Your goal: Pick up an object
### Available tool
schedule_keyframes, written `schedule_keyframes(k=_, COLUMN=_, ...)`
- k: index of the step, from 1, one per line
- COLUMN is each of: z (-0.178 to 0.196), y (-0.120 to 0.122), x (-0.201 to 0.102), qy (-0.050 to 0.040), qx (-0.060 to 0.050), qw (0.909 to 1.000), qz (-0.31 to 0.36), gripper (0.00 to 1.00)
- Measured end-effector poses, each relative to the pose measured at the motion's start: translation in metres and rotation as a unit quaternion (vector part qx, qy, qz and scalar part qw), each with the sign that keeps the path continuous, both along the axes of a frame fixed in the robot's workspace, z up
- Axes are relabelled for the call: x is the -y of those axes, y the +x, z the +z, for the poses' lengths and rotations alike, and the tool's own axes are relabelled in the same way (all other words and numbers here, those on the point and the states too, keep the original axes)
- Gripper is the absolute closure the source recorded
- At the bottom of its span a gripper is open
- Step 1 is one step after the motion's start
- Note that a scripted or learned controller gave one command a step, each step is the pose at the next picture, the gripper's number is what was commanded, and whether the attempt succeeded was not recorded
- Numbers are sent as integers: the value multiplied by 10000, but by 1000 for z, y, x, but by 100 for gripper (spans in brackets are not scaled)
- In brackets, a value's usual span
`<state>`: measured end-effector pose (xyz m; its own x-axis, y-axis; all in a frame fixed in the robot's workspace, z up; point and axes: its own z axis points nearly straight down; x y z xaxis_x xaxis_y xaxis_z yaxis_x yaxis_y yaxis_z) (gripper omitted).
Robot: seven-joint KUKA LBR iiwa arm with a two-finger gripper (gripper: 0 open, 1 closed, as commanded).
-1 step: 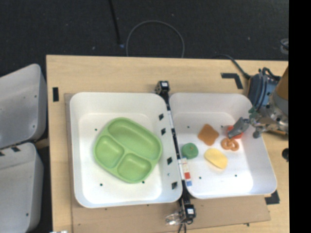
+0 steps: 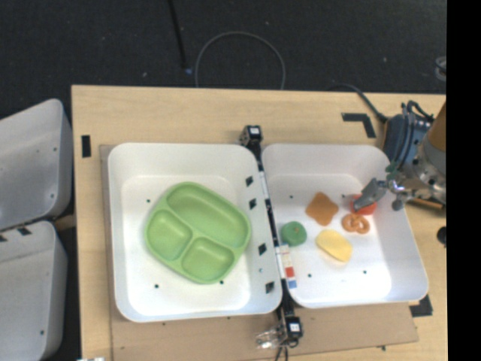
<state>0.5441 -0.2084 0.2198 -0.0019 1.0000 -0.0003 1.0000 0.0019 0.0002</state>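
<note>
Nothing lifted yet: the gripper (image 2: 366, 199) hangs over the orange ring (image 2: 356, 223); whether its fingers are released or clenched cannot be told.

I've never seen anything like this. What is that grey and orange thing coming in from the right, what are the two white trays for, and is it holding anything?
You are looking down at a slant from one fixed camera above a wooden bench. The thing at the right is a robot arm, and at its end is a gripper, a two-fingered claw for picking things up. Its job here is simply to pick up an object.

The bench bears two shallow white bins side by side. The left bin holds a green divided plate. The right bin holds four small items: an orange-brown piece, a green round piece, a yellow piece and an orange-red ring-shaped piece.

The gripper is low over the right bin, just above the ring-shaped piece. I cannot make out anything held in it.
</note>
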Motion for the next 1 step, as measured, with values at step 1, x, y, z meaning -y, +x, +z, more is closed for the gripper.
schedule_keyframes(k=1, z=-57, y=-6, x=9, qy=-6, qx=-18, qw=10000, qz=-14, gripper=0)
